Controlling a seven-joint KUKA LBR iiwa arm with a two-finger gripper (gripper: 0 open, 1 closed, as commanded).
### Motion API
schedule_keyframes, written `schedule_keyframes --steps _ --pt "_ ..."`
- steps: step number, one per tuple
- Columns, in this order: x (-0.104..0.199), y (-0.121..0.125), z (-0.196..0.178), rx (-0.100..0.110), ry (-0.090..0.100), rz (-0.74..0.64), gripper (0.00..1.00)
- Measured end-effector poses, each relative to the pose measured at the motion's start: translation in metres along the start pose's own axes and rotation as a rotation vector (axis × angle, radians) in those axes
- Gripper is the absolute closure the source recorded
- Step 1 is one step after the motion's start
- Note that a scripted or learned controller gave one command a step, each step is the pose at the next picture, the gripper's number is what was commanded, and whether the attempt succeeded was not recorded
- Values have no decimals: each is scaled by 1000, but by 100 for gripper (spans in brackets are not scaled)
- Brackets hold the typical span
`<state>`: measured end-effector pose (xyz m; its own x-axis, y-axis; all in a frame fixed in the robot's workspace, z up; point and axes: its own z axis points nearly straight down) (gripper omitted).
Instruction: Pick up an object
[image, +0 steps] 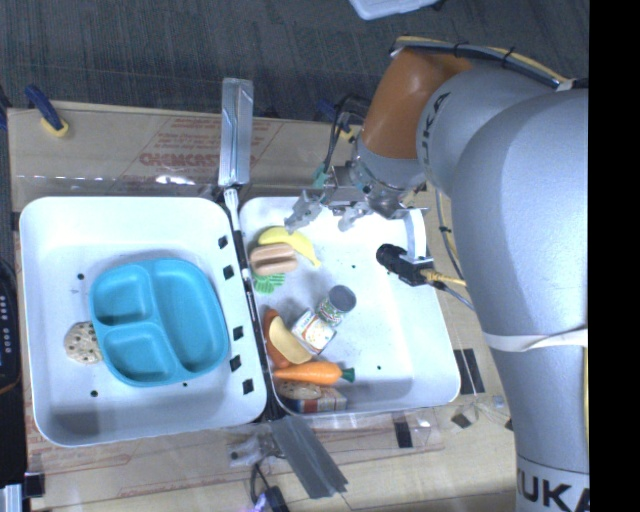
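Arm: reached over the right bin's (432, 345) far rim
Jaws: spread, holding nothing
Right bin: hot dog (273, 259), jar (324, 320), carrot (312, 374)
Left bin (50, 330): blue tray (157, 320)

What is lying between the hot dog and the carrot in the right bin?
In the camera view, a small bottle lies between the hot dog and the carrot.

One fixed overhead camera, slanted over both bins (40, 300).

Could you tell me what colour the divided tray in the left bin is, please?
The divided tray is light blue, seen in the camera view.
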<state>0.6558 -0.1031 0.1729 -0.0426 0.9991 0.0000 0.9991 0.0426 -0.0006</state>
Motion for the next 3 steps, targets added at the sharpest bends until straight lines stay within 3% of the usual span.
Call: schedule_keyframes --steps 1,2,3 --pt "-11 -23 76 -6 0 131 0" --pt "-86 -1 78 -3 -1 188 0" --pt "-84 -23 78 -3 0 40 0"
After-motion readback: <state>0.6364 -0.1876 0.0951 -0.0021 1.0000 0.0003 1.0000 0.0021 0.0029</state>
